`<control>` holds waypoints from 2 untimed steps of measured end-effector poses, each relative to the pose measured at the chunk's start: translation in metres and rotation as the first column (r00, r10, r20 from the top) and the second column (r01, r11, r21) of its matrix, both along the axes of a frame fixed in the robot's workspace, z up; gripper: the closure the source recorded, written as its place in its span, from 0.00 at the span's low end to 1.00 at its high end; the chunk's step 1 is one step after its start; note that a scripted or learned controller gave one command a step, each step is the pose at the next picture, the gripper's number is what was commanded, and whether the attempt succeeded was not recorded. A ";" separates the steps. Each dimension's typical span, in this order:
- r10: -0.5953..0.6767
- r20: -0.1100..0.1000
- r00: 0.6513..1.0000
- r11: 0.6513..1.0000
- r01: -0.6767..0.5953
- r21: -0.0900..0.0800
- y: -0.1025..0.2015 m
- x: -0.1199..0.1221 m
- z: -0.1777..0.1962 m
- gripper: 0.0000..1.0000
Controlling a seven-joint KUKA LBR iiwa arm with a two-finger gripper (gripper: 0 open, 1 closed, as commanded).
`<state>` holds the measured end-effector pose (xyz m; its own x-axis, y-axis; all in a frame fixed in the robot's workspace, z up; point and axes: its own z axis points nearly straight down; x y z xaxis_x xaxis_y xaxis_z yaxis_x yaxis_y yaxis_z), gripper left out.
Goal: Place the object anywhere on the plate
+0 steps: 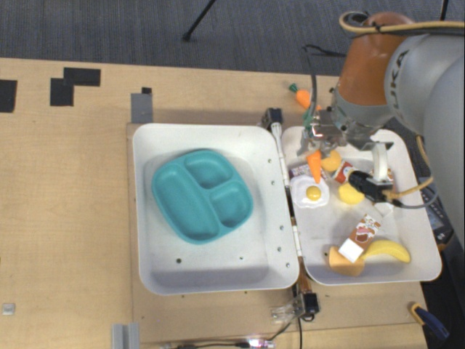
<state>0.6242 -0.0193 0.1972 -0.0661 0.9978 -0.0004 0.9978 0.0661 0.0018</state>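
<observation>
**Picking the toy carrot cleanly before the trip to the plate**

The gripper hangs at the far left part of the right bin, directly above a small orange toy carrot. The top of the carrot reaches up to the metal parts of the gripper, but I cannot tell if the jaws are spread or pressed together, and I cannot tell if the carrot is really between them or only stands below.

Taking the carrot as the landmark: a toy fried egg lies just in front of it, touching or almost touching. A yellow lemon-like piece is near on its right. A banana and an orange wedge with a white cube are well apart, toward the front rim. The teal plate with 3 compartments is well apart to the left, in the left bin.

My judgement is that the step in hand is the grasp of the carrot. To do it well, the grip should be centered on the carrot body, not on its narrow tip. The lift should go straight up, because the egg is close and can be dragged. The carry to the left must pass high over the 2 bin walls between.
</observation>
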 end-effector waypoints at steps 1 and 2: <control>-0.024 0.000 1.000 1.000 0.024 0.001 0.062 0.021 -0.013 1.00; -0.024 0.000 1.000 1.000 0.024 0.000 0.061 0.021 -0.012 0.00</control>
